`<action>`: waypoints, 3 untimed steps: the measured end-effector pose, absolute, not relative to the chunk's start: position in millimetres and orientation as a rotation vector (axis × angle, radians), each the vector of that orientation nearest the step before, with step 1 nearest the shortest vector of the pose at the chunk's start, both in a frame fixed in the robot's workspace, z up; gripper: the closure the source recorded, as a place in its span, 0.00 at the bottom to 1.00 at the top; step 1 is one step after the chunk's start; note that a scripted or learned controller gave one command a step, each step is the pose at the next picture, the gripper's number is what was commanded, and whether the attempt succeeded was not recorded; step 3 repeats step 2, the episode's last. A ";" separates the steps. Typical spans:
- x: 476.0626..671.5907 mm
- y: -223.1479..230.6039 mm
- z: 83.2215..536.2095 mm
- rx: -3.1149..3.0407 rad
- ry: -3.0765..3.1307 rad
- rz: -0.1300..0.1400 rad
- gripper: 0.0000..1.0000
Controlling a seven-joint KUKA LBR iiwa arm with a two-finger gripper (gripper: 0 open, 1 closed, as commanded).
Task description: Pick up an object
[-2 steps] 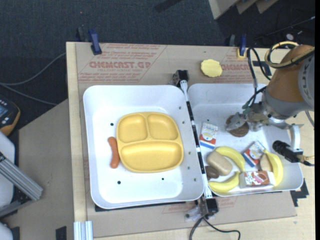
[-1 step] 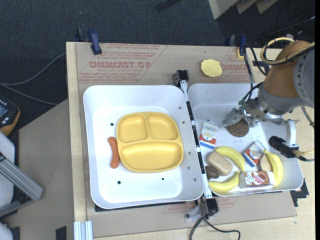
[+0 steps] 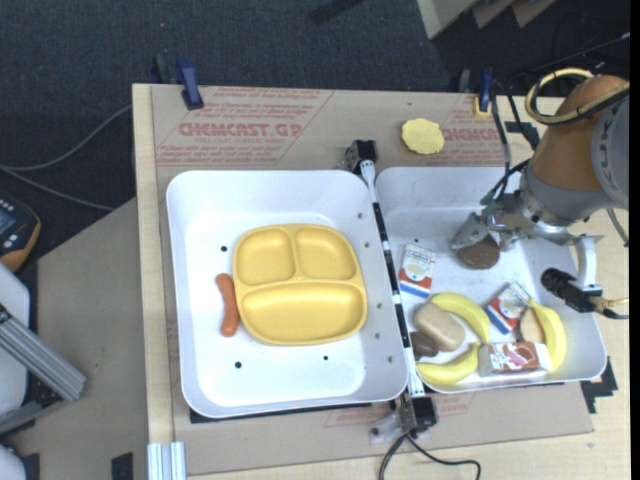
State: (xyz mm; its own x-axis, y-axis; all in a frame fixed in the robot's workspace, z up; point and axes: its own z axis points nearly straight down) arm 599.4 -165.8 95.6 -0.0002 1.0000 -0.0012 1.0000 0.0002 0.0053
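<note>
Left bin [image 3: 190, 268]: yellow divided plate [image 3: 298, 283], orange sausage [image 3: 228, 304] just beside its left edge. Right bin [image 3: 440, 183]: small carton [image 3: 417, 271], bread roll [image 3: 441, 326], bananas [image 3: 452, 366], packets. Gripper [image 3: 478, 240] low over a brown round piece [image 3: 480, 255] near the bin's back; grip state cannot be told. Yellow lump [image 3: 423, 136] on the board behind.

The grey arm [image 3: 585, 183] reaches in from the right edge of the camera view, its orange band [image 3: 590, 133] sitting high near the upper right corner above the wrist. From there the wrist bends down and to the left, ending in the pincer [image 3: 482, 236], which points low and leftward. Its metal fingers [image 3: 468, 236] are bunched at the tip, their spread too unclear to judge.
</note>
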 end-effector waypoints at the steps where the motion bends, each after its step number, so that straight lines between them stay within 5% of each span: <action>1: 634.3 -119.4 102.5 2.214 2.224 0.005 1.00; 2: 632.2 -40.1 191.1 2.207 2.227 0.015 1.00; 3: 632.2 -40.1 191.1 2.207 2.227 0.015 1.00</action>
